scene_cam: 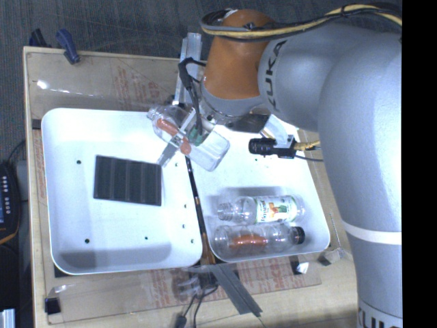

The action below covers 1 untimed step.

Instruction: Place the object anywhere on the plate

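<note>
I am reaching in from the right, with my grey arm (pixel 341 101) and its orange band (pixel 235 57) occupying the far right portion of the scene. My gripper (pixel 179 139) is hanging over the divide between the 2 white bins, at their far end. A clear plastic bottle (pixel 194 141) is sitting between my fingers, so the pincer is closing on it and holding it clear of the bin floors. The bottle is lying tilted, its orange-red end pointing toward the left bin (pixel 61 135) and its clear body extending toward the right bin (pixel 317 203). In the left bin, a dark ribbed rectangular plate (pixel 128 181) is lying flat on the floor, toward the middle of that bin; the held bottle is positioned near the plate's far right corner and is not touching it. In the right bin, 2 more clear bottles are lying side by side at the near end: one with a printed label (pixel 263 210) is lying farther, and one with orange contents and a dark cap (pixel 258 238) is lying nearer, the 2 appearing to touch along their lengths. A black cable connector (pixel 272 147) is projecting from my wrist over the right bin.
</note>
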Tool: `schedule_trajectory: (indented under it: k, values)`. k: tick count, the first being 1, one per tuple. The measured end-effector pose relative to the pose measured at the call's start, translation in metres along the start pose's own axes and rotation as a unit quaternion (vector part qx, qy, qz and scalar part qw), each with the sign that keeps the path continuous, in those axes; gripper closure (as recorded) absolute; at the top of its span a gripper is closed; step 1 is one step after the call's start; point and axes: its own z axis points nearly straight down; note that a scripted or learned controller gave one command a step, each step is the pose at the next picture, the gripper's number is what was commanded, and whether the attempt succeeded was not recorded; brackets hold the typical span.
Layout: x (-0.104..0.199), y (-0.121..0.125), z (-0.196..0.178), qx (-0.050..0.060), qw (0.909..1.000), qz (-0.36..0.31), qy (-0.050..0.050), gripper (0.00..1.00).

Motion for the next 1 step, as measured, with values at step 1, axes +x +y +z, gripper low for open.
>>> schedule_trajectory:
  k: [1]
  values:
    - [0.0577, 0.0253, -0.0339, 0.000, 0.9989, -0.047, 0.000, 1.00]
